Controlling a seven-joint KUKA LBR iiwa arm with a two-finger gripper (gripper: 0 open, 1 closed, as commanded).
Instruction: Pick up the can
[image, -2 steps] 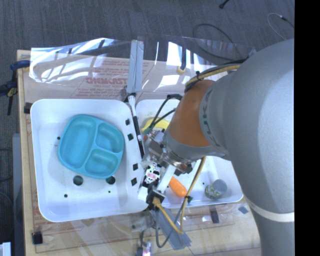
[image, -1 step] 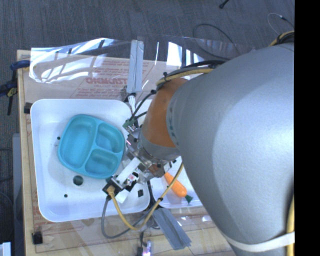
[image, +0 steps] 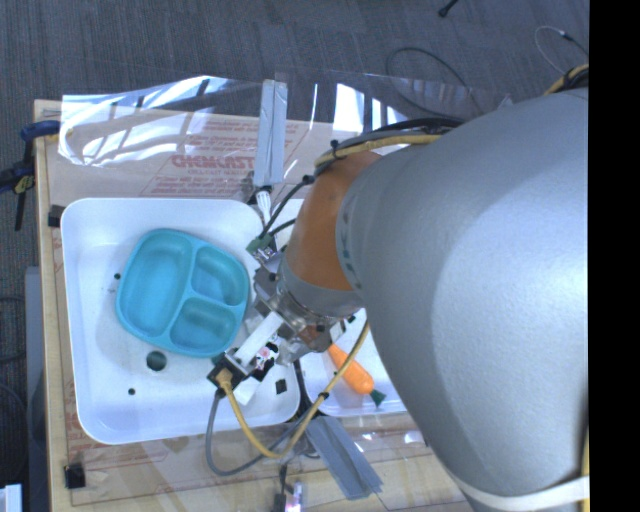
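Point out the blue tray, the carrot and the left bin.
tray (image: 183, 292), camera view, centre divider.
carrot (image: 353, 372), camera view, orange body.
left bin (image: 85, 395), camera view, bare floor near front left corner.

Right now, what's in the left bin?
In the left bin: a blue divided plate and a small dark round piece. The arm covers its right edge, so anything there is hidden.

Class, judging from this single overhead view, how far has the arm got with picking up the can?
Done: the arm has reached in over the bins, its wrist hanging above the left bin beside the blue divided tray. In hand: nothing visible. Left: finding and lifting the can; an orange carrot-like piece lies under the arm.
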